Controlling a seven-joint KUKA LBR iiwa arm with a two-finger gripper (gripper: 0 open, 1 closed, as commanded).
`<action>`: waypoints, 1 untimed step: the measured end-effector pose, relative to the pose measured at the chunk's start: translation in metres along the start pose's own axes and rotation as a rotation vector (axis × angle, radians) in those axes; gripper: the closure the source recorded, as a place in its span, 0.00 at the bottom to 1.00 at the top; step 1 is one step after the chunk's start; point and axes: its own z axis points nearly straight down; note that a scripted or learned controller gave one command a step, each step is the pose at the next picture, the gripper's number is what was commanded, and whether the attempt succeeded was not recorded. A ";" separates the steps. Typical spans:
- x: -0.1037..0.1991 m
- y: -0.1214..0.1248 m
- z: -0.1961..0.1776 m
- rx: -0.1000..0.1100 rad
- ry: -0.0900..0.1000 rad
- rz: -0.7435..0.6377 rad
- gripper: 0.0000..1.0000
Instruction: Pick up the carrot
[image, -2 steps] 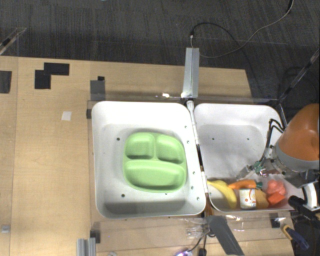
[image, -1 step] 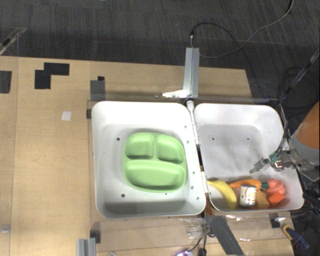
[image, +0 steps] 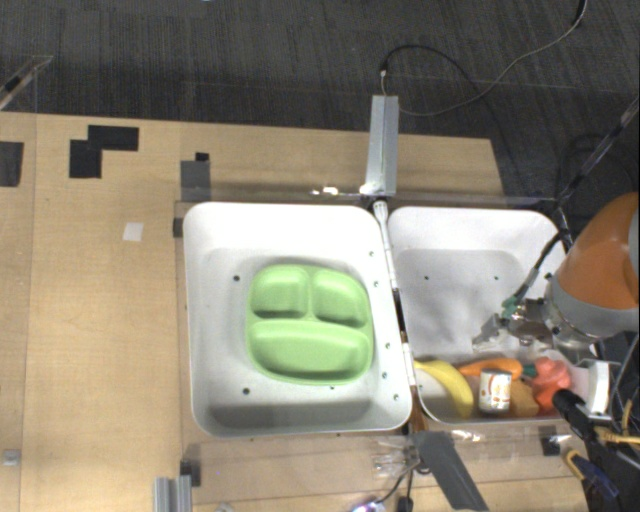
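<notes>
Gripper (image: 515, 330) over right bin (image: 450, 260), just above carrot (image: 492, 368); can't tell its state. Risk: banana (image: 448, 385) and can (image: 494, 390) crowd carrot, prob wrong grab.

You're looking at a robotics lab or test cell, not a home: a plywood bench (image: 90, 330) with black tape marks (image: 100, 148), two white bins (image: 215, 250) framed by metal brackets (image: 383, 140), loose cables (image: 470, 85) on dark carpet (image: 200, 50), and what appear to be toy foods (image: 490, 385).
</notes>
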 end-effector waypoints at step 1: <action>0.001 0.002 0.035 -0.009 -0.002 -0.282 0.00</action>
